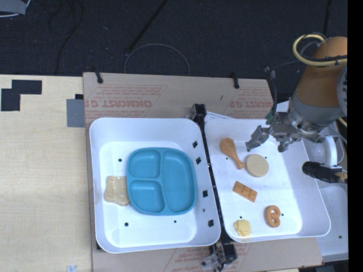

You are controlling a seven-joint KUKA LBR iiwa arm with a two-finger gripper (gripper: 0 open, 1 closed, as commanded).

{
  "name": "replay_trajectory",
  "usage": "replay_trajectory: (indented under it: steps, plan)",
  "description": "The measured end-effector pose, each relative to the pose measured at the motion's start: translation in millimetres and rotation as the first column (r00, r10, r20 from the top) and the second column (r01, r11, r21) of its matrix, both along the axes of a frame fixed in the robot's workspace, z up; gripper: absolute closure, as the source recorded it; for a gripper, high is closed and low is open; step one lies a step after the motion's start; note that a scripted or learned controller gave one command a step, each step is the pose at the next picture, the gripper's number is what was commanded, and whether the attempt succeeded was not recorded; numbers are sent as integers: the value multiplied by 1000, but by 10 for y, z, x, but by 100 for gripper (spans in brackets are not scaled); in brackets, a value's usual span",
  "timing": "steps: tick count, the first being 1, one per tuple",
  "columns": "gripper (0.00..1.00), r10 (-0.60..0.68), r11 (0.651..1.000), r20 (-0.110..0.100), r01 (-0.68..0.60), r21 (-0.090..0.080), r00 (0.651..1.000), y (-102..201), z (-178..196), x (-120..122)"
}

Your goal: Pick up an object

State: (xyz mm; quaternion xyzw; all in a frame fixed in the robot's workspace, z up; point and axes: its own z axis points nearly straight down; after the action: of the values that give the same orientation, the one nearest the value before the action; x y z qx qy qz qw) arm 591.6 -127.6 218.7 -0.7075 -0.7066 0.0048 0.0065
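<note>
The camera view looks down on two white bins side by side. The left bin [108, 135] holds a blue divided plate [160, 181] with a pale toast slice [116, 190] just beside its left edge. The right bin [309, 208] carries the pickable pieces: a tan drumstick [232, 152], a round beige biscuit [257, 165] touching or nearly touching the drumstick's lower end, an orange wafer [245, 191] below them, a pretzel [273, 215] and a small yellow lump [242, 227] near the front wall. These look like toy foods, so likely light, stiff and fairly smooth; none seems fragile. The biscuit lies flat and low, so a pinch across its rim would probably slip; the drumstick's narrow shaft looks like the better place to take hold, with the fingers set across its width. The gripper [265, 138] hangs above the bin's far part, just above and right of the biscuit and close to the drumstick's upper end. Its two dark fingers stand spread apart, nothing lies between them, and whether either tip touches the bin floor cannot be told from this slant.
</note>
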Motion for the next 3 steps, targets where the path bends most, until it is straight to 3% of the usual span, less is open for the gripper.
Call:
replay_trajectory:
  steps: [1,3]
  plan:
    - [0,2,1000,12,-2,-1,1000,-1,76,25]
    - [0,1,1000,7,-1,0,1000,51,-1115,-136]
